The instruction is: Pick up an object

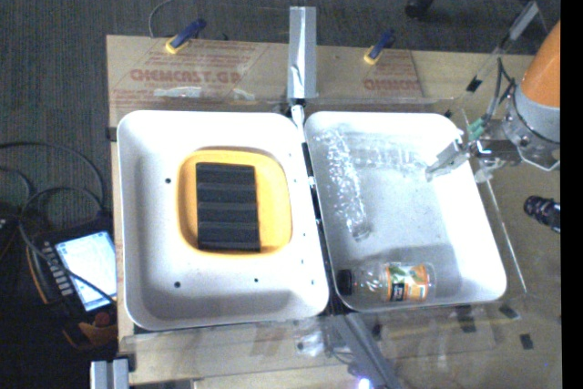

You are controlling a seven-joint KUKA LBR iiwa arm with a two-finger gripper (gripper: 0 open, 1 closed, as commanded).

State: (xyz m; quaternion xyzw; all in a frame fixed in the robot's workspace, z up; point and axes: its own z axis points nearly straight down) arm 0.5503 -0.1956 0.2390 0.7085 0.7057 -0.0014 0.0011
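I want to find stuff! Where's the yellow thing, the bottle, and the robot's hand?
yellow thing (278, 200): camera view, right yellow rim.
bottle (393, 280): camera view, its orange label.
hand (448, 161): camera view, between the fingertips.

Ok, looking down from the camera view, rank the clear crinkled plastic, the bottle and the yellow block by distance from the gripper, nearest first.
From the gripper:
1. Clear crinkled plastic, in the right bin, just left of it.
2. Bottle, at the right bin's front edge.
3. Yellow block, in the left bin.

The arm (549, 77) showed a bright orange band above a pale grey wrist ring. Beyond that ring sat the gripper (444, 163), a cluttered grey metal block ending in thin, pale fingers.
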